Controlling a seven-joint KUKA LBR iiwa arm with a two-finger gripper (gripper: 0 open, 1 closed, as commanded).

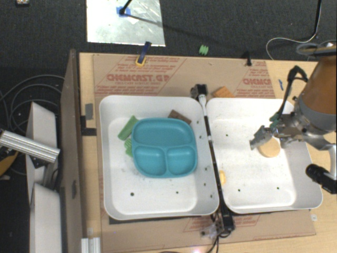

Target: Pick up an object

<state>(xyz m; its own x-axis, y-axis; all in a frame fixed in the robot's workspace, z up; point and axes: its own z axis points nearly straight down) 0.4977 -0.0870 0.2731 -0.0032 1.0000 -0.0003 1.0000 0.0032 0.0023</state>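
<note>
The gripper (266, 137) is positioned just above the tan disc (270, 149) (finger state cannot be told); a centred, vertical descent is best made.

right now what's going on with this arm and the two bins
The arm has reached in over the right bin, with its gripper low beside a tan round object there. Whether it has hold of anything can't be told. The left bin holds a blue divided tray lying over green and brown pieces.

Fingers (261, 137) beside tan disc (270, 149)
</note>
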